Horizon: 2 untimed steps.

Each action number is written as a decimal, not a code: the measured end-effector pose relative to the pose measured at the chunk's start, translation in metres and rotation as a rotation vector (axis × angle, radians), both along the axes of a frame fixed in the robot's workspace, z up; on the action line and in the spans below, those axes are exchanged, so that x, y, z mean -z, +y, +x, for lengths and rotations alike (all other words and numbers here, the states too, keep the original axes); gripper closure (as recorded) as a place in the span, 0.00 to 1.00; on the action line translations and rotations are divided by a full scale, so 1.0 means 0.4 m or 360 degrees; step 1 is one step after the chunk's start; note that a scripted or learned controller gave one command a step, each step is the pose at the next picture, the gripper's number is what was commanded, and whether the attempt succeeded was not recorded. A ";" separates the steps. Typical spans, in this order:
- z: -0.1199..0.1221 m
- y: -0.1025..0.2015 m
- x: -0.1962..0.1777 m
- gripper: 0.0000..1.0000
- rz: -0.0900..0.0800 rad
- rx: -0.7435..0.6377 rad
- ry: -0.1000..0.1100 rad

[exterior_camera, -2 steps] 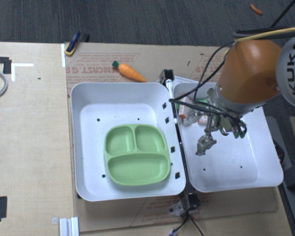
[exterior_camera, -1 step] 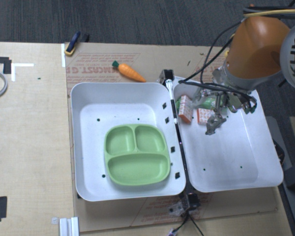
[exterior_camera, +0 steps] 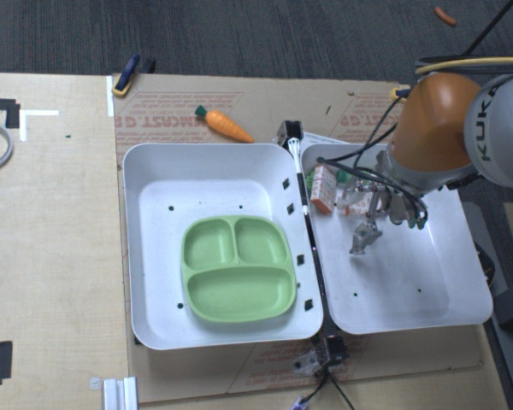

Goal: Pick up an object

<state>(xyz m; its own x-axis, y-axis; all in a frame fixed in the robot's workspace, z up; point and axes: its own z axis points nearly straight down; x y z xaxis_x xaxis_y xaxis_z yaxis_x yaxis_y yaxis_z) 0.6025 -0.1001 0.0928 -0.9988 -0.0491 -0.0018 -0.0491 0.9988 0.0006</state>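
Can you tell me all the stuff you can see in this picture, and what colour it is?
Shallow white plastic bins: two, white, side by side on the bench.
Green divided plastic plate: one, light green, inside the left bin.
Orange toy carrot: one, orange with a green tip, on the cardboard behind the left bin.
Small red-and-white packet: one, red and white, in the right bin near its back left corner.
Robot arm: one, grey with an orange band, over the right bin.
Gripper: one, metal grey, low over the right bin's floor.

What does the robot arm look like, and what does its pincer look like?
The arm is grey with a large orange band above the wrist and dark "KUKA" lettering on its side. Black cables run beside the wrist. The pincer is small, metallic and grey.
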 end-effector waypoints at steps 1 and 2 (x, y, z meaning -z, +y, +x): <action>0.000 0.000 0.000 0.00 0.0000 0.0000 0.0000; 0.000 0.000 0.000 0.00 0.0000 0.0000 0.0000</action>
<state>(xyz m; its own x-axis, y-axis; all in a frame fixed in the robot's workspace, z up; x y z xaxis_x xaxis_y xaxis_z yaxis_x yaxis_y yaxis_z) 0.6026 -0.1001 0.0928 -0.9988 -0.0488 -0.0018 -0.0488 0.9988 0.0007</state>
